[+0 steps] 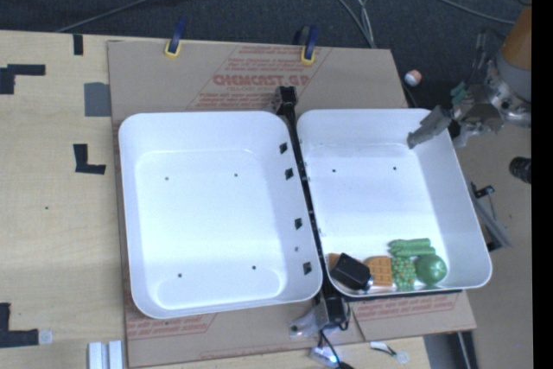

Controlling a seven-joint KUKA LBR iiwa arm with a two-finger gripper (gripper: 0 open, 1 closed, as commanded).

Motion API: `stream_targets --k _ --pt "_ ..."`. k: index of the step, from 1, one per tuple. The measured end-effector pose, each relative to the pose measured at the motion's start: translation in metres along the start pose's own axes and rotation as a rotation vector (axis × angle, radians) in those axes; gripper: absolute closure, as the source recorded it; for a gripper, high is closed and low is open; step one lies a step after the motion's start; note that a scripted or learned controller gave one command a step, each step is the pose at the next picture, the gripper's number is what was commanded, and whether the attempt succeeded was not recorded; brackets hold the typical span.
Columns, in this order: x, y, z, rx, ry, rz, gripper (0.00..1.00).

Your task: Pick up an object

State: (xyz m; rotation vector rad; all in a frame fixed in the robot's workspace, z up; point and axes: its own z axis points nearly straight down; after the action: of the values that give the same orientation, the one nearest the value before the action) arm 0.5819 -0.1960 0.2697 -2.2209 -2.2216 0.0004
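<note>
Several small objects lie along the near edge of the right bin [436, 186]: a black block [351, 271], an orange piece [379, 270], a green ridged piece [409, 249] and a green ball [431, 270]. My gripper [429, 130] hangs over the right bin's far right corner, well away from those objects. Nothing shows between its dark fingers. The arm's orange band sits at the frame's right edge.
The left bin [207, 212] lies beside the right one, joined by a black clip strip [298, 186]. Both rest on a cardboard sheet [251, 73] held by clamps. Cables run across the dark floor behind.
</note>
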Motion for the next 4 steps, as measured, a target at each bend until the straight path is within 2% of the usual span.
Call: stream_targets --k 1,2,3,4 --pt "0.005 -0.005 0.045 0.004 0.001 0.000 0.00" --pt "0.001 -0.010 0.106 0.006 0.001 0.000 0.00" --pt "0.008 -0.005 0.155 0.005 0.001 0.000 0.00" --pt "0.008 -0.004 0.143 0.000 0.000 0.000 1.00"
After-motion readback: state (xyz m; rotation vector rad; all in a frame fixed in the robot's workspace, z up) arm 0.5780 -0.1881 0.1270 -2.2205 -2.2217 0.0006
